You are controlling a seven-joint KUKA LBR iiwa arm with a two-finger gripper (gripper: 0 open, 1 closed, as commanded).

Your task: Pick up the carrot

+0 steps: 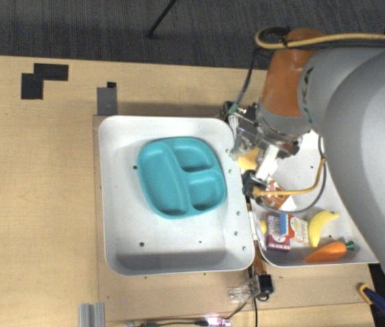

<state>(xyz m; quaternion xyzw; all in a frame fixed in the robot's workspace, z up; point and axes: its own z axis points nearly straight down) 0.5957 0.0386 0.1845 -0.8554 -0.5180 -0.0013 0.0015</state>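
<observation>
The carrot [327, 251], orange with a green stub at its right end, lies on its side at the front of the right bin [294, 260]. My gripper [245, 150] hangs over the far left part of that bin, close to the wall shared with the left bin. It is well behind and to the left of the carrot, with other items between them. A small yellow thing [247, 161] sits right under the gripper; I cannot tell whether it is held. The grey arm with its orange band [286, 80] hides the back and right of the bin.
A yellow banana [321, 225] lies just behind the carrot, touching or nearly touching it. A red, white and purple box [279, 229] stands to their left, and an orange-brown packet [274, 197] behind that. The left bin [117, 251] holds a teal divided plate [180, 176].
</observation>
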